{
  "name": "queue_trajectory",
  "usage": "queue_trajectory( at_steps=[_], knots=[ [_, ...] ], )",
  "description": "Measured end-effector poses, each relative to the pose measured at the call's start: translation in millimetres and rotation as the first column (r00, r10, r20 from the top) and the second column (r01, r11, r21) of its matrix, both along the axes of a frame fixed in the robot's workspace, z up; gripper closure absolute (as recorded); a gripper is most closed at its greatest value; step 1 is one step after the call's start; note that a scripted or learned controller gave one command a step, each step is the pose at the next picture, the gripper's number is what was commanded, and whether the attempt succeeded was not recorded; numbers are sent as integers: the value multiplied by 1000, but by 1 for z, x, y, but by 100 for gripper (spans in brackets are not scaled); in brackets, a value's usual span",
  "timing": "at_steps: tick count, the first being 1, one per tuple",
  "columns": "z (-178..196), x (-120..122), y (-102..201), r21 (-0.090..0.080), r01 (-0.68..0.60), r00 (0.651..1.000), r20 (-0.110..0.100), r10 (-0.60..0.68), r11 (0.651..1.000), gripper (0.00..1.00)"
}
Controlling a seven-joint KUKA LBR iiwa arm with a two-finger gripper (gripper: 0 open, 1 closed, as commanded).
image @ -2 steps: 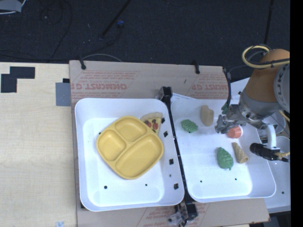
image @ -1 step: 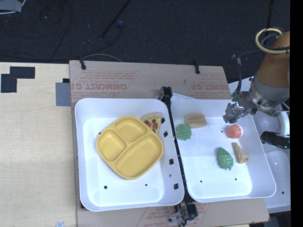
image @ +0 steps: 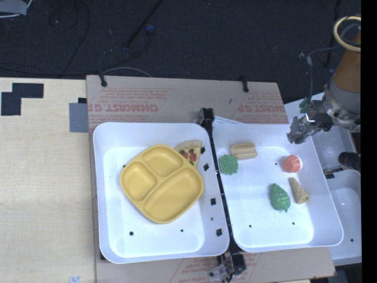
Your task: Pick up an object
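The orange ball (image: 291,163) lies in the right bin (image: 330,240), just below and slightly left of the gripper (image: 300,128). The gripper hangs over the bin's upper right corner. Whether it is apart or together cannot be told.

Bright, even light from overhead, washing the two white bins (image: 259,240) almost to blank. Mild glare along the right bin's near rim. Soft, short shadows only: a thin dark edge under the yellow tray (image: 162,183), faint smudges beside the small toys. Far side falling off into near black, floor detail barely readable. Overall a touch soft and grainy, low resolution. Pincer (image: 298,130) at far right slightly blurred, edges smeared. Wooden desk (image: 41,187) at left evenly lit, flat.
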State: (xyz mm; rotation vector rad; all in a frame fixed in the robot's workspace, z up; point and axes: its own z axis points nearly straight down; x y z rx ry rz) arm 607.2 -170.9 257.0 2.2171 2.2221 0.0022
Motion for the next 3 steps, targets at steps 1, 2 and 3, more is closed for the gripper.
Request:
queue_trajectory(
  at_steps=[1, 2, 3],
  knots=[
    [3, 4, 58, 2, -2, 1000, -5, 2, 1000, 100],
    [-14, 2, 110, 2, -2, 1000, -7, 2, 1000, 100],
    [-29, 0, 163, 2, -2, 1000, -8, 2, 1000, 100]
  ],
)
